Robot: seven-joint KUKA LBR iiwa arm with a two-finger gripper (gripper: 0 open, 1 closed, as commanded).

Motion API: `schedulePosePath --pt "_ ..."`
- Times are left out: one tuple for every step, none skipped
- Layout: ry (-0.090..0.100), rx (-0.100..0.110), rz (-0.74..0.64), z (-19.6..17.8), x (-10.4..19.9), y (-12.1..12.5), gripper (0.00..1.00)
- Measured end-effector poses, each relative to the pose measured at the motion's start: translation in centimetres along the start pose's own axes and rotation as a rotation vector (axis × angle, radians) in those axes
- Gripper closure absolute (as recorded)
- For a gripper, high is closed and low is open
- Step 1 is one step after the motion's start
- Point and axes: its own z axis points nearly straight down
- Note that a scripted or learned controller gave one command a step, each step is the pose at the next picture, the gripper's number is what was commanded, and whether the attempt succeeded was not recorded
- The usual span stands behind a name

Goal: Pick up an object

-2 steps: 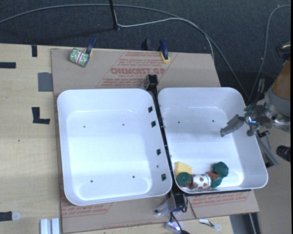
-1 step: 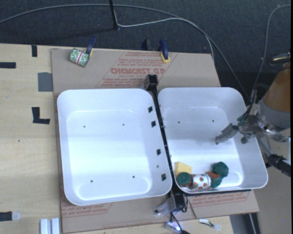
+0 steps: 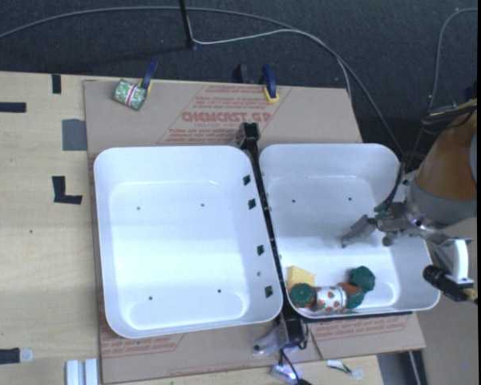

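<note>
The pincer [image 3: 361,233] hangs seemingly spread and empty, positioned above the toys [image 3: 330,293] clustered just below it.

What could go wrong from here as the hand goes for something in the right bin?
The objects are bunched together in the right bin's near corner, so the hand may catch two at once or only nudge them. They also lie close against the bin's front wall, which may block a finger. The hand sits above and apart from them, so a descent from there would likely miss.

Robotics lab, taped bench [image 3: 32,239], clamped cardboard [image 3: 216,111], white bins [image 3: 176,155], cables [image 3: 305,38]
</note>
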Motion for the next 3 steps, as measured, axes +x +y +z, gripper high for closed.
schedulePosePath --pt "-0.001 -0.003 0.0 -1.2 0.0 0.1 1.0" --pt "-0.002 -0.007 0.001 -5.5 -0.5 0.0 1.0" --pt "-0.002 -0.008 0.0 -9.9 -0.4 0.7 1.0"
